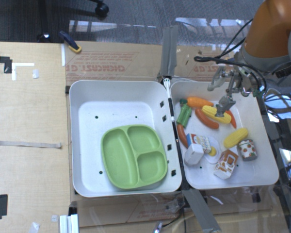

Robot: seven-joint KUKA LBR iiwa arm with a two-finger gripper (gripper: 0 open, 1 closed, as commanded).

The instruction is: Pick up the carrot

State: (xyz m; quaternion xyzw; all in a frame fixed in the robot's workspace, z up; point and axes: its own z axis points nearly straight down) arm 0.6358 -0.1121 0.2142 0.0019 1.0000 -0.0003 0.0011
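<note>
- Table (24, 178): light wood surface; two white bins sit side by side on it.
- Left bin (82, 130): holds a green tray (134, 155) with three compartments, lying flat in the near half.
- Right bin (262, 174), near part: a white and orange carton (226, 164) lies by the near wall; a small white box (194, 154) sits to its left, with a round patterned item (247, 150) to the carton's right.
- Right bin, middle: a yellow corn-like piece (235, 137) lies just above the patterned item; a reddish sausage-shaped piece (183, 136) lies along the left wall.
- Right bin, far part: a green piece (184, 114) leans by the left wall. The carrot (200, 102), orange, lies just beyond it near the far left corner, resting on the bin floor. A second orange-red piece (206, 119) lies slantwise just nearer than the carrot, and a banana (216, 114) rests across it.
- Gripper (224, 109): hangs over the far part of the right bin, its tip at the banana, to the right of the carrot and apart from it. Whether the jaws are apart or together cannot be told; nothing is seen between them.
- Arm (269, 28): orange band visible at the far right, above the bin's far corner.
</note>
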